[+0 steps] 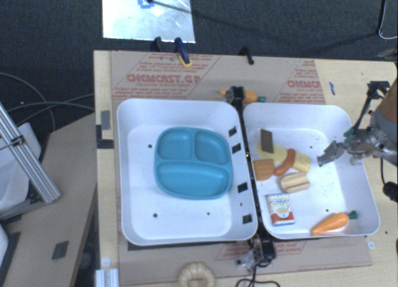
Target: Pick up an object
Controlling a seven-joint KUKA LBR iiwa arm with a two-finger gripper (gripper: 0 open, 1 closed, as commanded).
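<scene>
Tabletop (348, 74) is a brown board printed "CHEMCAST GP" in red, repeated along the back edge – dark carpet beyond it, w/ a shiny foil square (148, 4) on the floor. Two white bins sit side by side. The tool (329, 154) hangs over the right bin (323, 114) near its far-right wall; can't tell how far open it is, and nothing shows between its tips. Just left of the tool: a yellow block (301, 162), a red sausage (285, 162), a hot-dog bun (294, 182). Below it – a carrot (331, 222) and a small printed carton (280, 208), text too small to read. Well left, the other bin (134, 124) holds a blue divided plate (191, 162).
</scene>
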